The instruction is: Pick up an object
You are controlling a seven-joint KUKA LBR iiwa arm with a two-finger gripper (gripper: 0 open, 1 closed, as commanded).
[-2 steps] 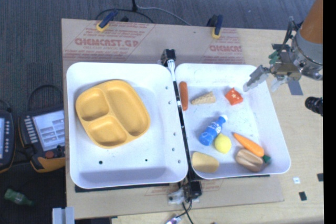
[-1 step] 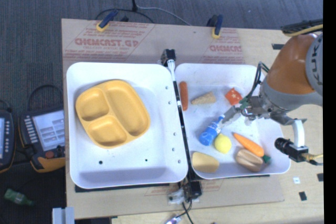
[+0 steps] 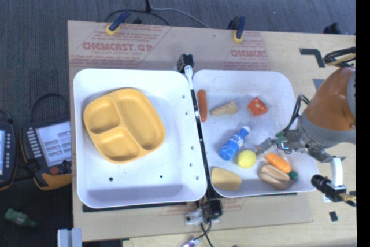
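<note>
The right bin [image 3: 272, 79] holds several toy foods: a red sausage [image 3: 202, 105], a tan bread piece [image 3: 224, 108], a red block [image 3: 258, 106], a blue bottle [image 3: 233, 144], a yellow ball [image 3: 247, 159], an orange carrot [image 3: 278, 162], a hot dog in a bun [image 3: 274, 177] and a yellow wedge [image 3: 226, 179]. My gripper [image 3: 268, 145] hangs low over the bin's right side, just above the carrot and to the right of the yellow ball and the bottle. Nothing can be seen held in it.
The left bin [image 3: 92, 194] bears a yellow divided plate [image 3: 122, 124]. The arm's orange band [image 3: 334, 102] and grey wrist overhang the right bin's right rim. Blue and yellow clamps [image 3: 237, 29] stand at the board's far edge, and a cable [image 3: 167, 10] runs there.
</note>
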